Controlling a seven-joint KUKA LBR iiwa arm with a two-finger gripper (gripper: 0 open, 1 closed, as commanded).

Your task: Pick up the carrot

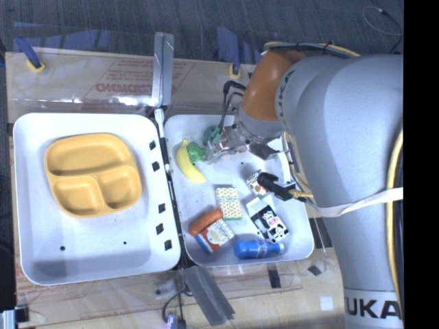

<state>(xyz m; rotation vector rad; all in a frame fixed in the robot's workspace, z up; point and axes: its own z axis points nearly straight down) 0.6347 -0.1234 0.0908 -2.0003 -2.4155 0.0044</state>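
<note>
The carrot (206,221), a short orange-red piece, lies in the right bin (296,237) near its front left, resting against a small printed box (220,234). My gripper (218,142) is in the back of the same bin, well away from the carrot, right beside a green item (197,152) and a yellow banana (188,163). The arm's wrist, with its orange band (264,91), hides the bin's back right part.
Also in the right bin are a patterned packet (228,202), a blue bottle (258,249), a black-and-white card (268,222) and a red-and-white item (258,181). The left bin (82,252) holds a yellow divided tray (92,172).
</note>
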